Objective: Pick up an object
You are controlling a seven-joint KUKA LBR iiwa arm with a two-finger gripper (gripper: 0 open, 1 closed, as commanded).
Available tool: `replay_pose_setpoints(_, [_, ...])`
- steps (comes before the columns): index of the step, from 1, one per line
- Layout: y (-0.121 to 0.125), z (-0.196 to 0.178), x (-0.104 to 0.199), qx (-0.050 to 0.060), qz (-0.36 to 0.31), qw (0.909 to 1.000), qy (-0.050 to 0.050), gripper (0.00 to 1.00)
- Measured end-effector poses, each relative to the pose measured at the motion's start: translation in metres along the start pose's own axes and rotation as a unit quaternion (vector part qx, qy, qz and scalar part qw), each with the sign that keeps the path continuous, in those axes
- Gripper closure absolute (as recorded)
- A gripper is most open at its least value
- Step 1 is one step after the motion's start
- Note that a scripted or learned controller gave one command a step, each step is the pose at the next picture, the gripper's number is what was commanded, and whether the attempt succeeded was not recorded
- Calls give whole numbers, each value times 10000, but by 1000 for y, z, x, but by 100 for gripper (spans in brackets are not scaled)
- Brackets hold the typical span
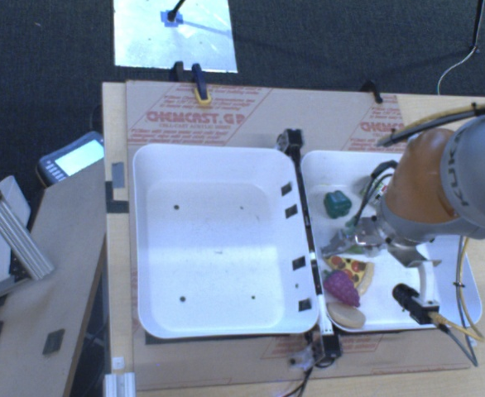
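We see the arm point(441, 180) reaching in from the right over the right-hand bin point(441, 308), with its gripper point(348, 242) low near the bin's left wall; whether it is apart or together we cannot tell, since the wrist hides the tool's end. The candidates for picking all lie in this bin: a green block point(337, 203) towards the back, a pizza-slice toy point(352, 268) just below the gripper, a purple lumpy toy point(341, 288) touching the slice's near edge, and a pale oval piece point(347, 316) at the front corner. To do this step well, we judge it best to settle on the slice or the purple toy, come straight down and centre on one item, because the three front pieces are crowded and a grasp could nudge a neighbour or catch the divider. The left-hand bin point(218, 238) sits beside it on a cardboard-covered bench point(251, 114), with a yellow clamp point(202, 98) at the back and dark carpet point(52, 48) beyond.
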State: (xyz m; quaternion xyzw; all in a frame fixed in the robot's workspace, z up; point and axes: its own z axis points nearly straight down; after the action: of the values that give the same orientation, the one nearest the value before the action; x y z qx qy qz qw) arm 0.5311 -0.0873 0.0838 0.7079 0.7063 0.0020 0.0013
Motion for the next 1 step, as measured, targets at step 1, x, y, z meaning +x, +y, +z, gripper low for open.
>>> replay_pose_setpoints(1, [3,-14,1,-23,-25,10000,7,100])
